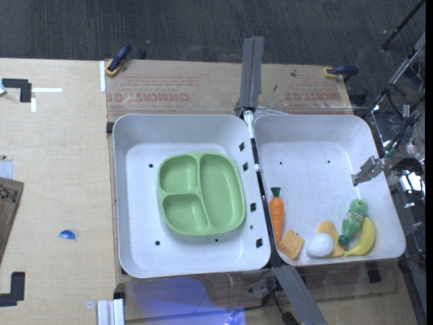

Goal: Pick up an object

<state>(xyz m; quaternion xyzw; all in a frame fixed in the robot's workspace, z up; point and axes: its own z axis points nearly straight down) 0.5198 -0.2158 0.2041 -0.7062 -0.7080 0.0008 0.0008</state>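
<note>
Two shallow white bins stand side by side on the bench. The left bin [128, 181] holds a green divided plate [201, 193] with three compartments, lying flat near the middle of the bin. The right bin [318, 154] holds a group of small objects, all gathered in its near corner and along its near wall. A toy carrot [276, 213] lies close to the wall between the two bins, with its green top pointing away from the camera. Just beside its lower end is a yellow-orange wedge like a piece of cheese [292, 244]. Next to it lies a white egg [320, 246], touching a small yellow-orange round piece [327, 229] behind it. A green bottle [352, 222] with a white label lies tilted, and a yellow banana [363, 240] curves just beside it, near the right wall. At the right edge of this bin a grey metal part [366, 170] reaches over the rim; whether this is the gripper, and whether it is open or closed, I cannot tell. No object is between any fingers.
</note>
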